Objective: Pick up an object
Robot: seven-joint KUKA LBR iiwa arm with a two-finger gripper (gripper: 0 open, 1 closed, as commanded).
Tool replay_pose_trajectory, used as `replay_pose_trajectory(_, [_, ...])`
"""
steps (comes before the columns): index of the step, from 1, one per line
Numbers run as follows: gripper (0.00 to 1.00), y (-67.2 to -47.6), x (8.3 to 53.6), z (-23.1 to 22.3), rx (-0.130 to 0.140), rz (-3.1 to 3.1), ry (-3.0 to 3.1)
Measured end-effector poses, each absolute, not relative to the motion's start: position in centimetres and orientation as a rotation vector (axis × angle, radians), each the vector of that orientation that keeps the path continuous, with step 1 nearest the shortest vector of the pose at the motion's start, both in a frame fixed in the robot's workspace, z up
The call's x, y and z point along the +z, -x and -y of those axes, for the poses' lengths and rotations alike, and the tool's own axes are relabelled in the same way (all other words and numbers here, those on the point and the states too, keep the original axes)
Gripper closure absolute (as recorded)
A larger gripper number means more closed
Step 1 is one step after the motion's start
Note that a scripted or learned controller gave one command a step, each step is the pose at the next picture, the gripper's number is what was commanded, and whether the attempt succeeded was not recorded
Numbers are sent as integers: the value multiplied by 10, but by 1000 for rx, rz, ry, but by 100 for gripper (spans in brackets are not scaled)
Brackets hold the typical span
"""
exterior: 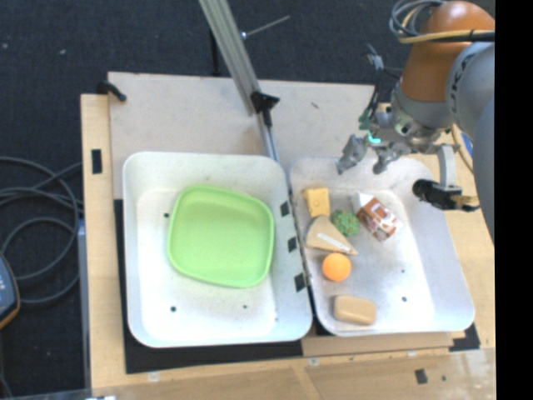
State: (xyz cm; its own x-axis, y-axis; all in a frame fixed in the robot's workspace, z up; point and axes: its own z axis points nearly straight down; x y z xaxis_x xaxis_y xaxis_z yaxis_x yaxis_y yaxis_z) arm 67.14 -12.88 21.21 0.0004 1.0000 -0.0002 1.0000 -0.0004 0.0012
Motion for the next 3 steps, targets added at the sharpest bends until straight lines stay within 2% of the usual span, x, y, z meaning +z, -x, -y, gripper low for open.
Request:
replay_pose_trajectory(1, [0, -671, 212, 129, 1, -2220, -2221])
replay_pose_trajectory(2, [0, -668, 149, 127, -5, -2223, -2224])
replay_pose_trajectory(3, [0, -669, 101, 128, 1, -2220, -2221])
